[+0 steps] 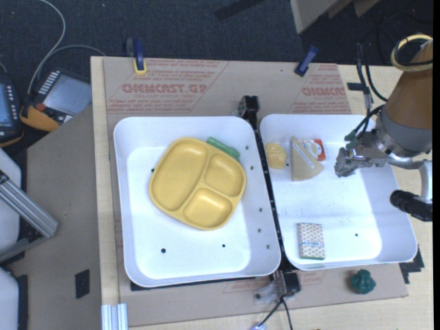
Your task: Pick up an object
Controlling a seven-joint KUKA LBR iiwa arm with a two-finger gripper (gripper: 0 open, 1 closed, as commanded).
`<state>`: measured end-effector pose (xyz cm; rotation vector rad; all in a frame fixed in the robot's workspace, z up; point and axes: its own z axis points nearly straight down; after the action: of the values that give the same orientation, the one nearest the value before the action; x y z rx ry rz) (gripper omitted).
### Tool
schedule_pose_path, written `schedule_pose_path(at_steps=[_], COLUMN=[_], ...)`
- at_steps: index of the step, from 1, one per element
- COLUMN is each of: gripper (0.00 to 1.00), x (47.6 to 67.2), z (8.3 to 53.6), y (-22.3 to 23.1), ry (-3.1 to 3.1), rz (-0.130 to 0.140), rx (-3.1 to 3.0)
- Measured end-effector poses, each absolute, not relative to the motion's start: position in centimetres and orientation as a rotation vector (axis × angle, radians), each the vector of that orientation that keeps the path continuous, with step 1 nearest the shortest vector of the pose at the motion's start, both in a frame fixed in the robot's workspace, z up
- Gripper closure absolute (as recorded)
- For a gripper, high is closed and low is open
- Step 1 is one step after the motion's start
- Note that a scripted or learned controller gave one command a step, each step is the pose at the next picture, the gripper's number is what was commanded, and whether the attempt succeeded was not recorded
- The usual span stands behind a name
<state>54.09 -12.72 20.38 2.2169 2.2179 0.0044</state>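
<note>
The right bin point(385, 249) holds a small yellow lump point(276, 155) at its far left. Beside it lies a tan wedge-shaped packet point(304, 162) with a red and white end. A small printed box point(311, 240) lies near the front wall. My gripper point(349, 163) hangs over the right bin's far right part, to the right of the wedge packet and apart from it. In the left bin point(137, 253) a yellow divided plate point(198, 182) rests, with a green item point(223, 146) poking out from behind its far edge.
A small green object point(362, 281) sits on the bench outside the right bin's front corner. Clamps point(139, 59) hold the brown board at the far edge. A black bracket point(248, 106) stands between the bins at the back. Cables run beside the arm on the right.
</note>
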Motion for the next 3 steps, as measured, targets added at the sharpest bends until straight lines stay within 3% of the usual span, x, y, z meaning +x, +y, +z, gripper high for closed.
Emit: schedule_pose_path(at_steps=[1, 2, 3], gripper=[1.0, 1.0, 1.0], x=[54.3, 54.9, 54.1], z=[24.8, 25.3, 24.0], y=[-13.2, -8.2, -3.5], ry=[2.218, 2.227, 2.23], rz=[0.004, 0.005, 0.0], rx=[2.216, 2.214, 2.218])
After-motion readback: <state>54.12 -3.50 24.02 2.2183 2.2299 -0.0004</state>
